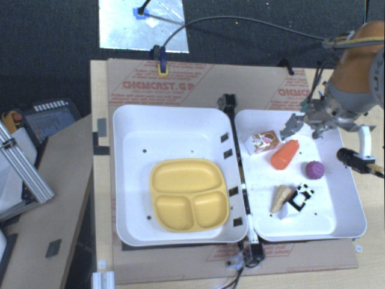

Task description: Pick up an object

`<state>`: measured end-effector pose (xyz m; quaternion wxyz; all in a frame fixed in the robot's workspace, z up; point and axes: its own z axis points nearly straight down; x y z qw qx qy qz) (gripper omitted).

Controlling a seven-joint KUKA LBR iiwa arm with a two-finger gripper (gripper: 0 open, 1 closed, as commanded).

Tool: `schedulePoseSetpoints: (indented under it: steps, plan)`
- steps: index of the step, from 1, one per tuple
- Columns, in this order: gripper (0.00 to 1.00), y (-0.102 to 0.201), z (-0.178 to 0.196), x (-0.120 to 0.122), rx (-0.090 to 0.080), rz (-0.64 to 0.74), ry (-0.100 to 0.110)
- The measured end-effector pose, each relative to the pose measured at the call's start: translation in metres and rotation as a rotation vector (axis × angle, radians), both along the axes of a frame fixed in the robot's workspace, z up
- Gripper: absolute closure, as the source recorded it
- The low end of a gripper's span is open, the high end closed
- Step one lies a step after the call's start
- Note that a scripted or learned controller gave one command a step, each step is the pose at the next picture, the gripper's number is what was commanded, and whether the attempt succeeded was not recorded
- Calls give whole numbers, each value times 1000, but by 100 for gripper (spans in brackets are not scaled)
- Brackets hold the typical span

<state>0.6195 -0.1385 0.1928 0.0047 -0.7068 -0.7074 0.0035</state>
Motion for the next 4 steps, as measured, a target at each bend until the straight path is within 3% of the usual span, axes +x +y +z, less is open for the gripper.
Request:
schedulePoseSetpoints:
  steps: [1,3,4]
  plan:
    - [0,0,8,3,-2,2,-13]
    - [0,6,-76,8,-2,4,-13]
    - [0,4,-79,13,-8,1,-31]
